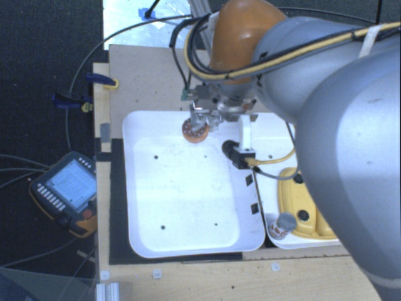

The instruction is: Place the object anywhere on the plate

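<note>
Object (pixel 195 131) just below fingers (pixel 202 114), over left bin (pixel 182 231).

Big grey arm (pixel 338 105) reaching in from the right, orange band (pixel 241 27) above the wrist, gripper (pixel 199 119) pointing down at the left bin's (pixel 182 231) far edge

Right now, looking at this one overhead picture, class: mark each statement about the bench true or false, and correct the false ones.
1. The gripper is over the far edge of the left bin. True.
2. A small round orange-brown object sits right below the gripper. True.
3. The yellow plate lies in the left bin. False: it lies in the right bin.
4. The handheld controller rests inside a bin. False: it lies off the bench, at the picture's left.
5. A small grey-topped object sits beside the plate's near edge. True.
</note>
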### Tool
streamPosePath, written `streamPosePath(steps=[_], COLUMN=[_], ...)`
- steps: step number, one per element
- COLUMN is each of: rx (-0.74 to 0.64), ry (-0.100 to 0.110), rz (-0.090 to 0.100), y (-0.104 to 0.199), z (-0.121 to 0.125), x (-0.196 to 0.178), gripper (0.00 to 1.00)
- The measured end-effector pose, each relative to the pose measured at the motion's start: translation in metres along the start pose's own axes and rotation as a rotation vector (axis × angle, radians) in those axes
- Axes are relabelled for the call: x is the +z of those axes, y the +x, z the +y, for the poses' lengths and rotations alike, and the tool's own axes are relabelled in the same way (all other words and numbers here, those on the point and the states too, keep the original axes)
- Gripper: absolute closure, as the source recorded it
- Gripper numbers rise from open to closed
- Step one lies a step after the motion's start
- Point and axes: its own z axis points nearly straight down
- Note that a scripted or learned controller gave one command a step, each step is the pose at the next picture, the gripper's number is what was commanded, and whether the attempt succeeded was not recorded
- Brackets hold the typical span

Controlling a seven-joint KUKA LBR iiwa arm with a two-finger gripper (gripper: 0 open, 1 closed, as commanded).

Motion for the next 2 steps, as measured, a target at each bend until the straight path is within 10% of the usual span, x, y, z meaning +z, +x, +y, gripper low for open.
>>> streamPosePath(steps=[1, 2], rx=[0.006, 0.005], ry=[0.001, 0.001], rz=[-0.001, -0.001], y=[-0.0030, -0.0029], z=[-0.0072, -0.0070], x=[-0.0044, -0.0044], gripper=[1.00, 0.00])
